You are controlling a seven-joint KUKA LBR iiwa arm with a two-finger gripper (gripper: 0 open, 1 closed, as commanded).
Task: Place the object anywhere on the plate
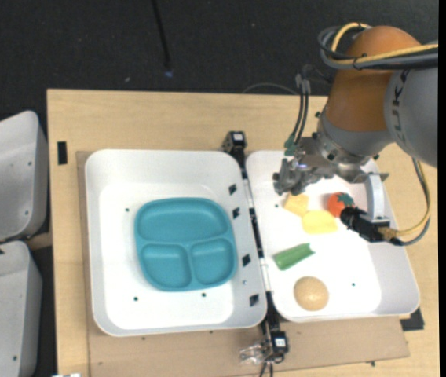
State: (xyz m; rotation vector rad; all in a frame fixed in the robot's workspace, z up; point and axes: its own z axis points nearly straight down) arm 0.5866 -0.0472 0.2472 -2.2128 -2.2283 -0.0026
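Camera view: the claw (292, 176), its state untellable, is poised over a yellow piece (296, 204), presumably for the blue plate (184, 242).

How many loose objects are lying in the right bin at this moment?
5, perhaps more under the arm: a small yellow piece and a larger yellow block mid-bin, an orange-red item beside them partly covered by the arm, a green piece below, and a tan round object at the near edge.

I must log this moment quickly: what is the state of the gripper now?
Gripper: cannot be told; it hangs over the right bin, near the yellow pieces, with nothing seen held.
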